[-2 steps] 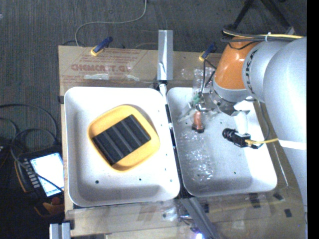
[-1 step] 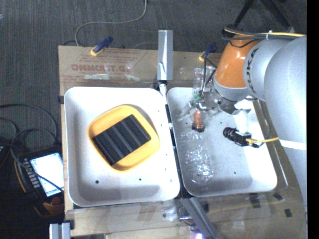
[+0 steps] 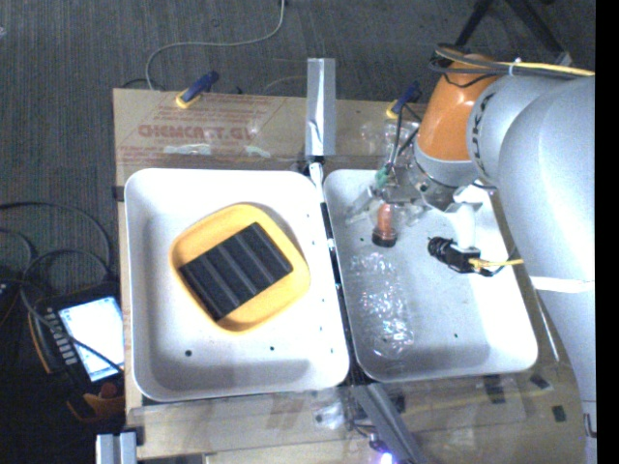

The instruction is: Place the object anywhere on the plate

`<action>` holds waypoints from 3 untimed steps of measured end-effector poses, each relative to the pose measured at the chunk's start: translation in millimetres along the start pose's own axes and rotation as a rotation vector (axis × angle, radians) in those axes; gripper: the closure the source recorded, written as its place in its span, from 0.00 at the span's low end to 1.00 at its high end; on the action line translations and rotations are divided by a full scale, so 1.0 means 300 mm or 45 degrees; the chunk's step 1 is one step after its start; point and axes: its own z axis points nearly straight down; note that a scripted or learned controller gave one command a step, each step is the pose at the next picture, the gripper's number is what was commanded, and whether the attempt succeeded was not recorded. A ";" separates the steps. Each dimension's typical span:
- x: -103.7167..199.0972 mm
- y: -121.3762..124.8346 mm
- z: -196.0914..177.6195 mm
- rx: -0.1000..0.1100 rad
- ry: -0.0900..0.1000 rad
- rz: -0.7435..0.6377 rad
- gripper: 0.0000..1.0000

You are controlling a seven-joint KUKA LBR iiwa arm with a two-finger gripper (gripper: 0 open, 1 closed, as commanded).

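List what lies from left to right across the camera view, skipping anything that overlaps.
Lit screen on the floor → yellow plate → crumpled clear plastic → grey arm.

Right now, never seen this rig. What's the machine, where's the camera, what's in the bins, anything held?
One camera, fixed above the bench, looks down at a slant. The grey arm with an orange band reaches in from the right; its gripper hangs over the far end of the right bin. A copper-coloured thing sits at its tip; whether it is gripped I cannot tell. Clear crumpled plastic lies in that bin. In the left bin, a yellow plate carries a black ridged slab.
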 end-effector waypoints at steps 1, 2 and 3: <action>-0.006 -0.158 -0.021 -0.002 -0.002 -0.394 1.00; 0.003 -0.090 0.016 -0.014 -0.011 -0.793 1.00; -0.176 -0.036 -0.024 -0.005 -0.003 -0.687 1.00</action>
